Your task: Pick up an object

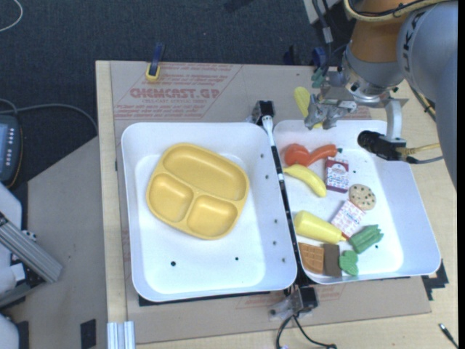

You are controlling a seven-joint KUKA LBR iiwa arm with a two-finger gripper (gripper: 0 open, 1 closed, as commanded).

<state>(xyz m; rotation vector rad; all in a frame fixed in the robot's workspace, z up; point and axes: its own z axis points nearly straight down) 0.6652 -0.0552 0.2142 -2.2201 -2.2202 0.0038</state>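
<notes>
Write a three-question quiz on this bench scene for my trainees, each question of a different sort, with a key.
1. True or false: the yellow divided tray lies in the left bin.
2. Which lies nearest the gripper? A) cookie B) waffle C) orange-red carrot
3. Fill in: the banana lies in the ____ bin.

Key: 1 true; 2 C; 3 right.

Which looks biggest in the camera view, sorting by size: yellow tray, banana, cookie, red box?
1. yellow tray, by far
2. banana
3. red box
4. cookie

The red box and the cookie look close in size, so that order is unsure.
</notes>
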